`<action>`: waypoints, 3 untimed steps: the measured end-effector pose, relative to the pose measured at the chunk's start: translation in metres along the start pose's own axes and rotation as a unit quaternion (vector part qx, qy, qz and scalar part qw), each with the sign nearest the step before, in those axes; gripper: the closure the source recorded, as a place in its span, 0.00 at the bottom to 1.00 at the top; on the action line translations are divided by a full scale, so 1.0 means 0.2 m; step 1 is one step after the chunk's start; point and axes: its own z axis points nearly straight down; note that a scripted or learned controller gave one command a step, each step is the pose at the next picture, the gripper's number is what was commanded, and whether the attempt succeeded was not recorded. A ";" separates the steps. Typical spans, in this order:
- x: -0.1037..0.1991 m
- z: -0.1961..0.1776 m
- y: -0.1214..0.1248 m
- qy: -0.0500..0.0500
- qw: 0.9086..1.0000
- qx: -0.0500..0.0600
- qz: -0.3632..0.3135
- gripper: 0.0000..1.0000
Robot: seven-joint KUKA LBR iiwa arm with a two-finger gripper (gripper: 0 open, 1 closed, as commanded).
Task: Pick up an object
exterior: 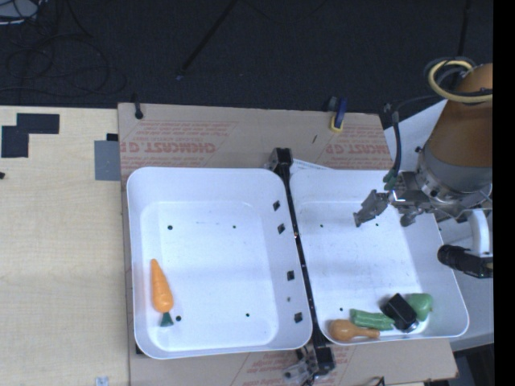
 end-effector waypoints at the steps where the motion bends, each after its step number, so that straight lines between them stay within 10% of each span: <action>1: -0.21 0.77 0.08 0.000 1.000 0.002 0.001 0.00; 2: -0.22 0.68 0.08 0.000 1.000 0.000 0.004 1.00; 3: -0.04 0.75 0.32 0.000 1.000 -0.002 -0.002 1.00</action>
